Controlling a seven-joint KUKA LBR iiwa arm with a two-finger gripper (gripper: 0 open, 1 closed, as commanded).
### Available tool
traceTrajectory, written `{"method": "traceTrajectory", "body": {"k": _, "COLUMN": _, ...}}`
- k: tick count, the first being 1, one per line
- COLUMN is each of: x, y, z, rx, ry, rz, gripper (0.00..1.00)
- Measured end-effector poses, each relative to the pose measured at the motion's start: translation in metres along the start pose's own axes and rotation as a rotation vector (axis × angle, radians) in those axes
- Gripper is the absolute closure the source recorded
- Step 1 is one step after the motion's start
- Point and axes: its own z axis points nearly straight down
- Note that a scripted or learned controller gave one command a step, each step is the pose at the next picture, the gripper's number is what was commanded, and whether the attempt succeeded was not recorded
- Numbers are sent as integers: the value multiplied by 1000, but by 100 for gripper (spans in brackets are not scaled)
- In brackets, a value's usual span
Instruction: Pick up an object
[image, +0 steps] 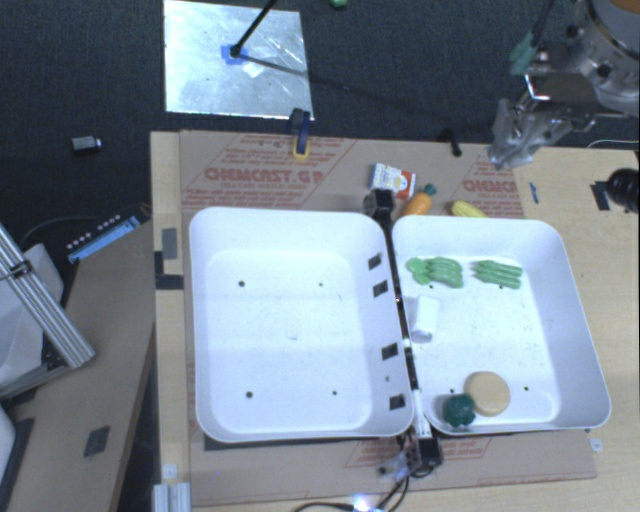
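Note:
My gripper hangs high above the bench at the upper right, beyond the far edge of the right bin. Nothing shows between its fingers. In the right bin lie two green ridged pieces near the far wall, a small white block by the left wall, a tan round disc and a dark green ball at the near edge.
The left bin sits beside the right one. Behind the bins on the cardboard lie an orange carrot-like toy, a yellow banana-like toy and a small white and red box. A metal sheet lies at the back.

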Motion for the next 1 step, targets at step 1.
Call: {"method": "traceTrajectory", "body": {"k": 1, "x": -55, "y": 38, "z": 12, "rx": 18, "ry": -6, "rz": 13, "gripper": 100}}
